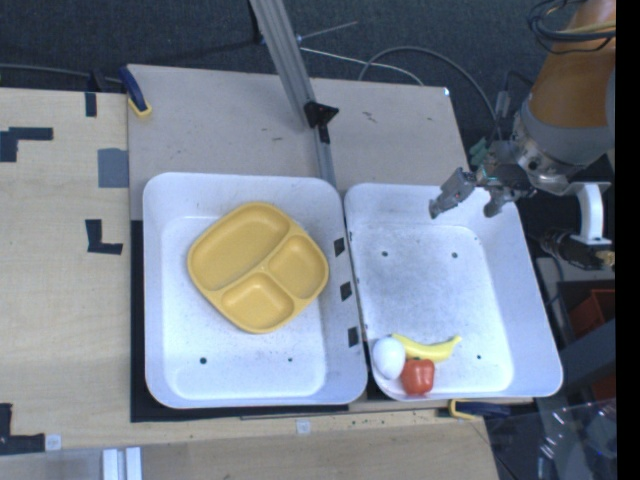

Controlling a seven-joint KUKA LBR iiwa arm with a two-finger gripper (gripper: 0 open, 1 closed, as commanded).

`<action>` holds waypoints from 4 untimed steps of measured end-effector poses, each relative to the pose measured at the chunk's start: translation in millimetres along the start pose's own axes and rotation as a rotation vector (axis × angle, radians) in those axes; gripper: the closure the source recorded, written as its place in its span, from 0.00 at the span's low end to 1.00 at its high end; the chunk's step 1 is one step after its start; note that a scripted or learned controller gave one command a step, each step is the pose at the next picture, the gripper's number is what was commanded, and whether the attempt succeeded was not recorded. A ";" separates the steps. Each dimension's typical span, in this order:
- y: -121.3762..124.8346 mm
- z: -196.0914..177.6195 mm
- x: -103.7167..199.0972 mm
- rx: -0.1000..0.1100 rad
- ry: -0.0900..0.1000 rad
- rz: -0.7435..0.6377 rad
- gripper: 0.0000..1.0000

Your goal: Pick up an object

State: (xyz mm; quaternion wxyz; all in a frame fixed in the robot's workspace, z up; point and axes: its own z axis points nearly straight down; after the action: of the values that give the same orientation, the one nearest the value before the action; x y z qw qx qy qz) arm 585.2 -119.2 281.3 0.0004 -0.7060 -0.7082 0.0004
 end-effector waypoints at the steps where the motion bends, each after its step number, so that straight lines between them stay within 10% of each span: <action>1: 0.0 0.0 0.0 0.000 0.000 0.000 0.00; 4: -5.2 164.3 -1.0 0.005 0.000 0.001 0.00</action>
State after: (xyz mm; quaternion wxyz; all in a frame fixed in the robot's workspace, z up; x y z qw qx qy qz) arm 579.8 -120.2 116.9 0.0022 -0.7064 -0.7078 0.0024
